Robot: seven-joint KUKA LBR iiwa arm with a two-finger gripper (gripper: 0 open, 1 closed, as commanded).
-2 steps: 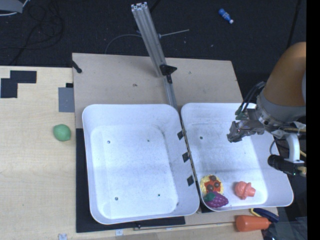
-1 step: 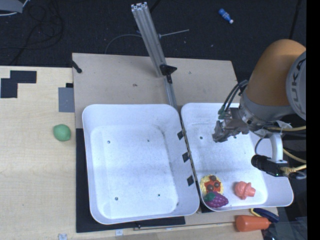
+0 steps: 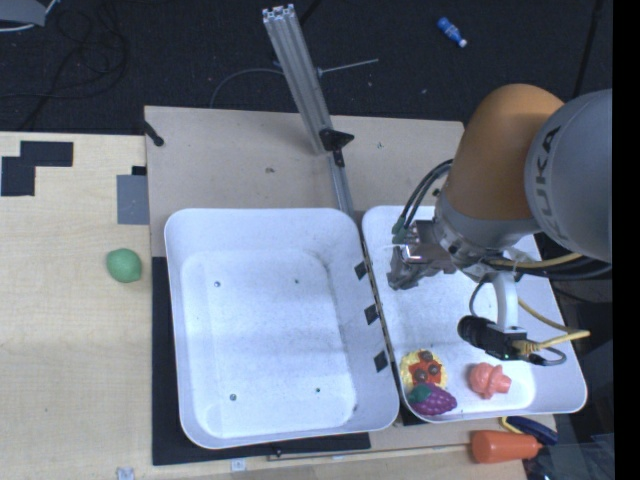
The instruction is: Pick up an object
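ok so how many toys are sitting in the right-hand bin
2: a yellow and purple toy at the near edge and a pink toy right of it. The arm may hide others.

We see two bins, the left bin [image 3: 262, 323] and the right bin [image 3: 555, 388], of smooth white plastic with a faint speckle and a soft sheen. The bench [image 3: 240, 158] looks like matt tan board. The rail [image 3: 300, 73] is ribbed bare metal. The arm [image 3: 560, 168] has a glossy orange band and smooth grey shell. The green ball [image 3: 124, 265] looks matt; the pink toy [image 3: 487, 379] looks like smooth plastic.
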